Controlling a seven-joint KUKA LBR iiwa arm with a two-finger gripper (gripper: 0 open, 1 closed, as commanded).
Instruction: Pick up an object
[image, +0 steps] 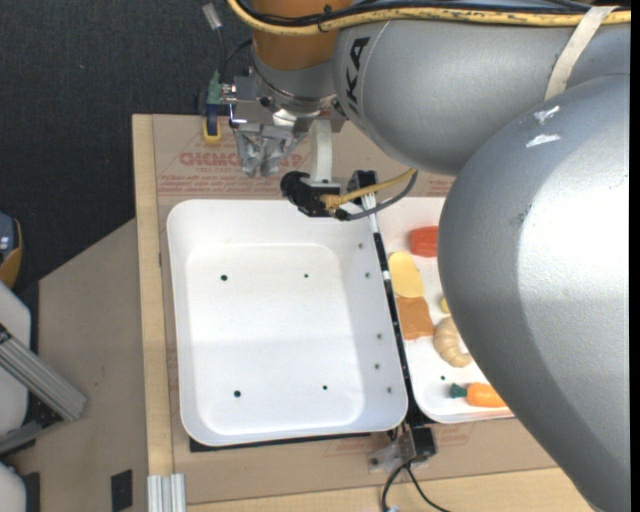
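Note:
My gripper (264, 158) hangs over the brown bench just beyond the far rim of the left bin (190, 300), clear of both bins. The right bin (432, 408) holds several items along its left side: a red piece (425, 240), a pale yellow piece (405, 273), an orange-brown block (414, 318), a cream rounded thing (450, 343) and an orange carrot-like piece (485, 396). The grey arm covers most of the right bin.
The bins sit side by side on a brown board (150, 250) with red lettering at its far edge. The big grey arm link (540, 250) fills the right of the view. A metal bracket (40, 380) stands off the bench at the left.

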